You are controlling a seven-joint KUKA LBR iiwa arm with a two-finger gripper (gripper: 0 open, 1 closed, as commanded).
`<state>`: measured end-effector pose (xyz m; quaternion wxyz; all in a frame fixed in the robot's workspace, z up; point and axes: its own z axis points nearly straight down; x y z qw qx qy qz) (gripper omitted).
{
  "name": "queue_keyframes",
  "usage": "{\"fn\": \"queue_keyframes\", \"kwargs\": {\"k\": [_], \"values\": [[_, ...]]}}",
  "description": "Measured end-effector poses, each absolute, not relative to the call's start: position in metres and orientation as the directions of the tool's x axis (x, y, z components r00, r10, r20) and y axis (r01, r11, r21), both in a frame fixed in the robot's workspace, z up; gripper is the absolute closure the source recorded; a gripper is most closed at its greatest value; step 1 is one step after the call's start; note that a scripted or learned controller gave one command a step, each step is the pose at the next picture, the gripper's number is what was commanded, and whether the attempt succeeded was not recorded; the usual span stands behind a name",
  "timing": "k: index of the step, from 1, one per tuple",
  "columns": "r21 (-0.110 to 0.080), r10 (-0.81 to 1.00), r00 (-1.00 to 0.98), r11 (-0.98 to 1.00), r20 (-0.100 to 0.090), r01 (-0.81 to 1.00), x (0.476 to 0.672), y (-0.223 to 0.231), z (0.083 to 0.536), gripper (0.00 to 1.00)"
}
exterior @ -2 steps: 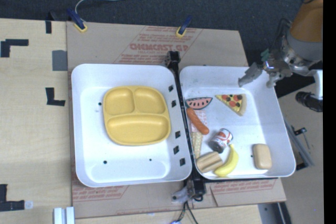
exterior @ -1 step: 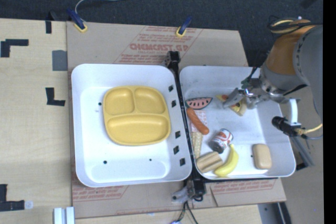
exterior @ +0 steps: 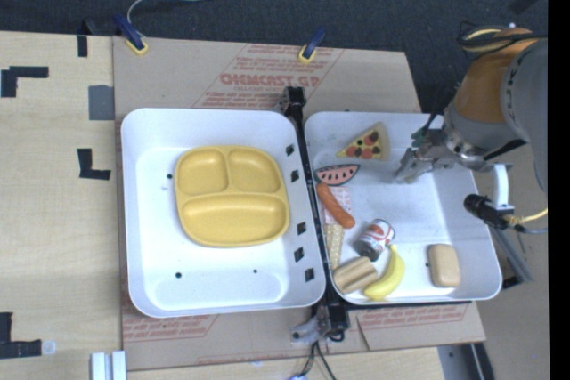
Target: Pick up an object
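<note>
Grey tool (exterior: 411, 168) hangs in the right bin (exterior: 463, 218), right of the pizza slice (exterior: 365, 143); its grip state I can't tell.

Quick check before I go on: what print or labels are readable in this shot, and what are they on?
"CHEMCAST" in red on the brown cardboard sheet under the bins; the letters after it and the smaller red lines below are too blurred to read.
The small can in the right bin has a red and white label, too small to read.

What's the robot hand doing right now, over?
Gripper low in the right bin, nothing seen between its fingers. Pizza slice nearest, just beside it. Watermelon slice and can close by, not blocking.
</note>
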<state>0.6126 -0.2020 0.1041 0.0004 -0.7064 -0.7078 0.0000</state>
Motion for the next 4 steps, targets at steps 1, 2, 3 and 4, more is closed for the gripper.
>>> {"fn": "queue_keyframes", "kwargs": {"k": [1, 2, 3, 4], "values": [[-0.001, 1.000, -0.002, 0.002, 0.001, 1.000, 0.613, -0.202, 0.104, 0.00], [0.004, 1.000, -0.003, 0.003, -0.001, 1.000, 0.670, -0.149, 0.086, 0.00], [0.002, 1.000, -0.002, 0.002, -0.001, 1.000, 0.669, -0.117, 0.086, 0.00], [0.002, 1.000, -0.001, 0.001, -0.004, 1.000, 0.669, -0.113, 0.086, 0.00]]}}
